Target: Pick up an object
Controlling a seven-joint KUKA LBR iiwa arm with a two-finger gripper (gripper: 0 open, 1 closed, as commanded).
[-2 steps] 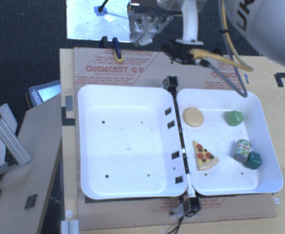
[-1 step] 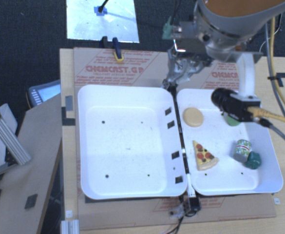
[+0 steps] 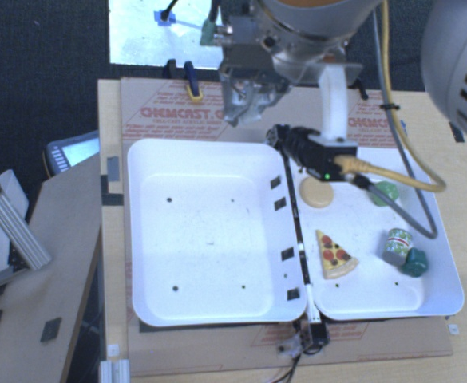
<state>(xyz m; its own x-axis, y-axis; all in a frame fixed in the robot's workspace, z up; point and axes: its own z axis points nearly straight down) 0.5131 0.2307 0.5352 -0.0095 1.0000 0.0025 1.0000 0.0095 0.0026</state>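
Note:
My gripper [image 3: 243,108] hangs high over the back rim of the left bin [image 3: 134,238], above the cardboard behind it. I see nothing in it. In the right bin [image 3: 449,294] lie a toy pizza slice [image 3: 334,254], a tan round biscuit [image 3: 318,193], a pale green piece [image 3: 387,191] partly behind a yellow cable, a small can [image 3: 397,244] and a teal lump [image 3: 414,263] touching the can. All of these lie to the right of the gripper and nearer the front.
A black hinge strip [image 3: 295,230] runs between the two bins. Cardboard [image 3: 169,112] lies under them, with a blue and yellow clamp [image 3: 191,82] at its back edge. A tablet [image 3: 72,154] and a metal rail [image 3: 9,218] sit on the left.

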